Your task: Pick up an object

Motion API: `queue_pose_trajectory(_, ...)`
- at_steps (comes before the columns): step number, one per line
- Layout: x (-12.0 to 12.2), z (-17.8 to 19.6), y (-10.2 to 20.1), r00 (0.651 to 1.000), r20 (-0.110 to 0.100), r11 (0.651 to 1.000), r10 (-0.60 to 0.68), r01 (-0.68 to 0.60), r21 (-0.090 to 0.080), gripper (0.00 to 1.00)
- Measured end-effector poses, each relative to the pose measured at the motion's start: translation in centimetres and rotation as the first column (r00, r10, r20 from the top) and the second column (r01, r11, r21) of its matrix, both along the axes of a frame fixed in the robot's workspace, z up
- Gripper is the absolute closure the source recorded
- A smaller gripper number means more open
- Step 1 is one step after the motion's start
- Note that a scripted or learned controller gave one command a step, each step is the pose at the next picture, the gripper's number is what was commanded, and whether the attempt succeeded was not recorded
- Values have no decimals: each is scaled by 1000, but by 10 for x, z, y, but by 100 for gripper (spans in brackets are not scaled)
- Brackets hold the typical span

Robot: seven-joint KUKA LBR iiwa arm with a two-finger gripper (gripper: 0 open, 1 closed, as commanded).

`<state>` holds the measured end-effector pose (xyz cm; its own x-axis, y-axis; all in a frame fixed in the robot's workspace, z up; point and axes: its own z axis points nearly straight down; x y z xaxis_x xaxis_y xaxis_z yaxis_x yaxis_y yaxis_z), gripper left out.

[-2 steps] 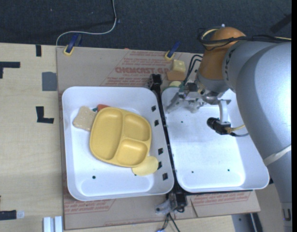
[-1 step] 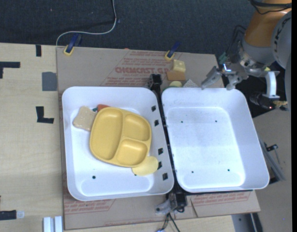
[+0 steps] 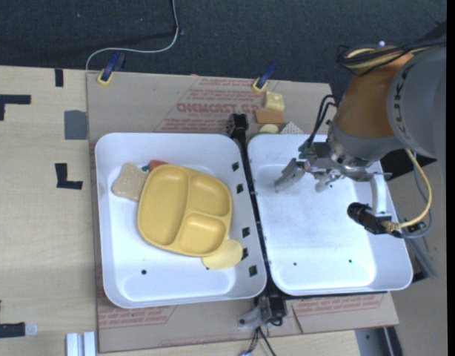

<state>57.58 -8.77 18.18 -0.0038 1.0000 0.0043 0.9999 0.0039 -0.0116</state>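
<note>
A yellow divided tray (image 3: 184, 211) lies tilted in the left bin (image 3: 116, 273). A tan bread-like piece (image 3: 127, 182) sits at its upper left, with a small red thing (image 3: 158, 164) peeking out behind the tray. A pale yellow piece (image 3: 224, 254) lies at the tray's lower right corner. My gripper (image 3: 307, 179) hangs over the upper part of the right bin (image 3: 339, 273), its two fingers (image 3: 288, 176) spread apart and nothing between them. It is open.
Beyond the bins' far edge, on the cardboard, sit a tan block (image 3: 270, 110) and a pale green piece (image 3: 268, 129). A black clamp (image 3: 236, 124) stands at the divider's top. A cable with a black connector (image 3: 364, 216) hangs over the right bin's right side.
</note>
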Motion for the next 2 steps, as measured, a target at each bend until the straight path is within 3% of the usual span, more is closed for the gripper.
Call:
queue_pose_trajectory(1, 36, -10, -107, 1000, 12, 1000, -9, 9, -9, 0)
queue_pose_trajectory(2, 63, 3, 12, 1000, 13, 1000, 8, -8, 0, 0)
